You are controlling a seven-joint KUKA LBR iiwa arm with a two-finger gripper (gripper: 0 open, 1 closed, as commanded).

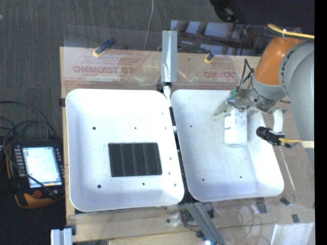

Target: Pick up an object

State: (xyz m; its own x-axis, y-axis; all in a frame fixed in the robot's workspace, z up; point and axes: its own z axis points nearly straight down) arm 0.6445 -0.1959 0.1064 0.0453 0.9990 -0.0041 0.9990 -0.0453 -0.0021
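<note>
1. Camera view has the arm (286, 70) reaching in from the right over the right bin (204, 157), with the gripper (236, 108) low at its far side.
2. A white box-like object (235, 131) sits directly under the gripper, touching or nearly so; whether the gripper is apart or clamped on it cannot be told.
3. To do this well, the gripper should straddle the object's short sides squarely, then lift straight up, clear of the bin wall.
4. Count: two white bins, one white object in the right, one dark ribbed rectangular pad (135, 158) in the left bin (87, 116).
</note>
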